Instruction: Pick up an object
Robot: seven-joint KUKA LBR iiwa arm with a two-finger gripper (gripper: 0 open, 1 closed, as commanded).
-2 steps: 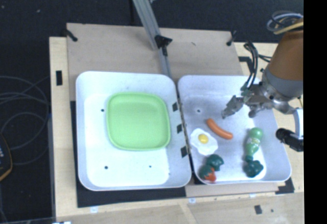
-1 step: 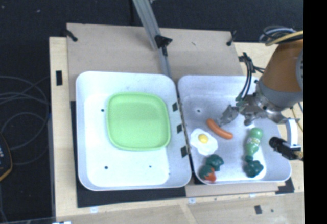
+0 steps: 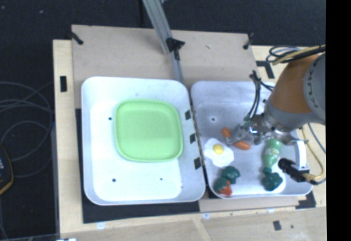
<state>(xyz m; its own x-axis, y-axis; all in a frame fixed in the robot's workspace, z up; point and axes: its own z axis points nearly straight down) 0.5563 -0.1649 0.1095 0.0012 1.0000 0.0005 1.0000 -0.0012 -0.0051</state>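
Two shallow white bins side by side on the bench. In the left bin (image 3: pixel 98 179), a pale green square plate (image 3: pixel 148 130) with rounded corners, lying flat and filling most of the floor. In the right bin (image 3: pixel 219 97), a scatter of small toy foods, all crowded into the near half: a fried egg (image 3: pixel 218 152) against the left wall, a dark green broccoli piece (image 3: pixel 230 173) just below it with a small red piece (image 3: pixel 225 191) touching its lower edge, a light green piece (image 3: pixel 271 152) further right, upright in the view, and a second dark green piece (image 3: pixel 271 181) just under that. Nearest the tool – two short orange pieces: an upper orange piece (image 3: pixel 226 133), long axis slanting from upper left to lower right, and a lower orange piece (image 3: pixel 243 146), long axis roughly left to right. Gripper (image 3: pixel 245 134) down low between these two, just beside both; contact with either not clear. Open or closed – cannot tell from this slant. Grey arm with orange band (image 3: pixel 290 94) reaching in over the right bin's right side.
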